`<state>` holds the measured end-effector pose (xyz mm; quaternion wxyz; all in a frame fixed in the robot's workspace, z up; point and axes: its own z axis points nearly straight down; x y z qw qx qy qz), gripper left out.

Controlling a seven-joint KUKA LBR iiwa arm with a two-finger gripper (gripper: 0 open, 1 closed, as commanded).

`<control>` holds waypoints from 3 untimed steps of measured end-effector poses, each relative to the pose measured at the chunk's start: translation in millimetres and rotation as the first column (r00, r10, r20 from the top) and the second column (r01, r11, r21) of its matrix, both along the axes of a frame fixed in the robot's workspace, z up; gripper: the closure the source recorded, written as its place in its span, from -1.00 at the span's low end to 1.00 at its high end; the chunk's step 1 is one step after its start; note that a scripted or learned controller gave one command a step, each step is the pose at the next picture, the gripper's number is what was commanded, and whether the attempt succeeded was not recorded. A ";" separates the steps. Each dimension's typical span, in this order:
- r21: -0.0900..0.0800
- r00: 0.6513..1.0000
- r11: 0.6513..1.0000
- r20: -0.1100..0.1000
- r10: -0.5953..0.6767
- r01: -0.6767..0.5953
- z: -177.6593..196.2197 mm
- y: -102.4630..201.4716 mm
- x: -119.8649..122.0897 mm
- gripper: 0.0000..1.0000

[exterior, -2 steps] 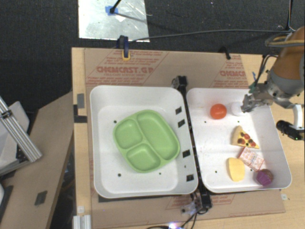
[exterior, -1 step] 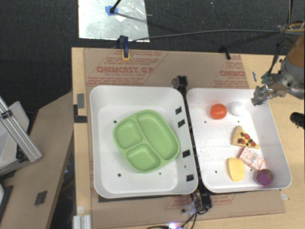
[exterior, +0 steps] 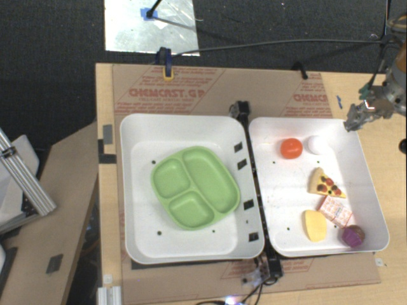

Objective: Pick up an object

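The gripper (exterior: 353, 121) hangs past the right bin's (exterior: 375, 189) far right corner; whether it's clenched, I can't tell.

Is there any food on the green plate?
No, it holds nothing. All three sections of the green plate show bare green. The toy food lies in the right bin, like the pizza slice.

I see a divided plate (exterior: 194, 187) in the left bin (exterior: 137, 170); in the right bin (exterior: 365, 170) a tomato (exterior: 292, 148) lies behind a pizza slice (exterior: 325, 183).
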<state>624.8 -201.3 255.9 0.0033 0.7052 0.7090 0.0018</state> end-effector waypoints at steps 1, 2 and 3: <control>0.003 1.000 1.000 -0.006 0.003 -0.003 -11.5 47.6 -2.5 1.00; 0.004 1.000 1.000 -0.007 0.004 -0.004 -24.1 103.2 -7.7 1.00; 0.004 1.000 1.000 -0.006 0.004 -0.004 -30.7 159.7 -7.0 1.00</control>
